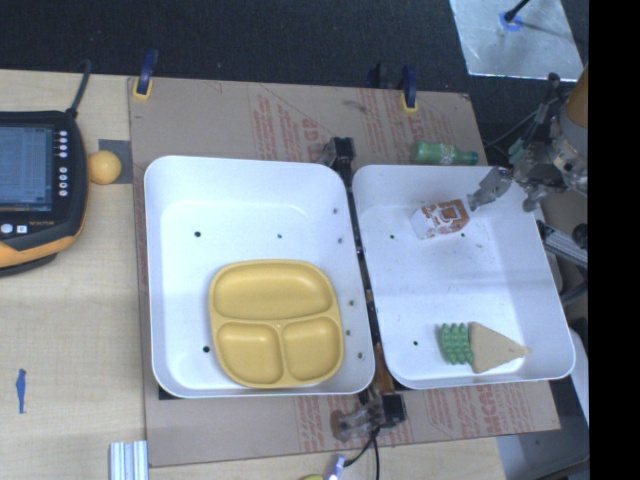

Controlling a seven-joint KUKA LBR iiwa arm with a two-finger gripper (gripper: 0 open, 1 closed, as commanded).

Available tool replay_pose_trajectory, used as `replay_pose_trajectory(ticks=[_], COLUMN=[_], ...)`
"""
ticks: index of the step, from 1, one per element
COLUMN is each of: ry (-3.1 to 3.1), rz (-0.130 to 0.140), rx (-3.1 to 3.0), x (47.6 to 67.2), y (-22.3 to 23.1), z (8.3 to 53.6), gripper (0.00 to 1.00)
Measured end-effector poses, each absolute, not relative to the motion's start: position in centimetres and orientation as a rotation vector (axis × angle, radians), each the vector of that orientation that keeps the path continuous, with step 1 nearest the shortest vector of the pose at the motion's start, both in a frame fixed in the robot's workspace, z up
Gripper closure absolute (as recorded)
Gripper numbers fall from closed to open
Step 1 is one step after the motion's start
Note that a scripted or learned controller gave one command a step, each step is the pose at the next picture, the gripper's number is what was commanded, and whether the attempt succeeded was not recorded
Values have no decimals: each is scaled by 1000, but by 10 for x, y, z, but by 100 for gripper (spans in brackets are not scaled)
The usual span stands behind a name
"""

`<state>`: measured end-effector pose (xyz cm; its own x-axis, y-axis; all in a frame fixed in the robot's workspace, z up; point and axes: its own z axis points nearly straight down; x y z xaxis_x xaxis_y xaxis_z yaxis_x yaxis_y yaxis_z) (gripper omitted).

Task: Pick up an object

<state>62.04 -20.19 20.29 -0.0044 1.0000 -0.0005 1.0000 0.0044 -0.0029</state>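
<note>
Hovering near a crinkly white packet, metal fingers (spread unclear); ridged green piece touching tan wedge.

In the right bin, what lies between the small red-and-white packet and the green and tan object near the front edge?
In the camera view, nothing: only bare white bin floor separates the red-and-white packet from the green and tan object.

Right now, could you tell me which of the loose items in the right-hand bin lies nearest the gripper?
The small white and brown packet at the right bin's far end lies just left of the gripper. The green and tan wedge sits at the near edge.
</note>
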Motion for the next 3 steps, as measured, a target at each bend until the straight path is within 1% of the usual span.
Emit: replay_pose_trajectory(ticks=[1, 2, 3], ry=[-2226, -2231, -2240], rz=[6, -10, -8], rx=[-2212, -2217, -2225], x=[633, 660, 662], y=[-156, -177, -181], z=[162, 107, 121], gripper=[0, 0, 100])
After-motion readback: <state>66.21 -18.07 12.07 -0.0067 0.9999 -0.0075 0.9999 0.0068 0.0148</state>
